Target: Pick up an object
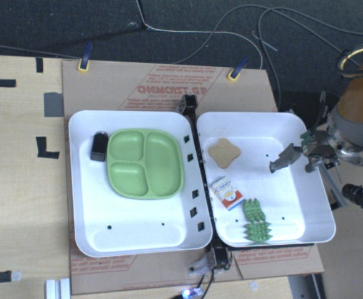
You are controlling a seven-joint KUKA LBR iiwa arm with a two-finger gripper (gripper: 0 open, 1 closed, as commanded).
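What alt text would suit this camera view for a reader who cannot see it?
The gripper hangs over the right bin, which holds a tan piece, a small packet and green pods. The left bin holds a green divided plate beside a black block.

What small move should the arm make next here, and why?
Probably carry the tool leftward and lower it over the tan biscuit-shaped piece. The tool hangs at the right side of the right bin with nothing seen in it, and that piece is the nearest item, lying apart from the small packet and the green toy, so a grasp there looks least crowded.
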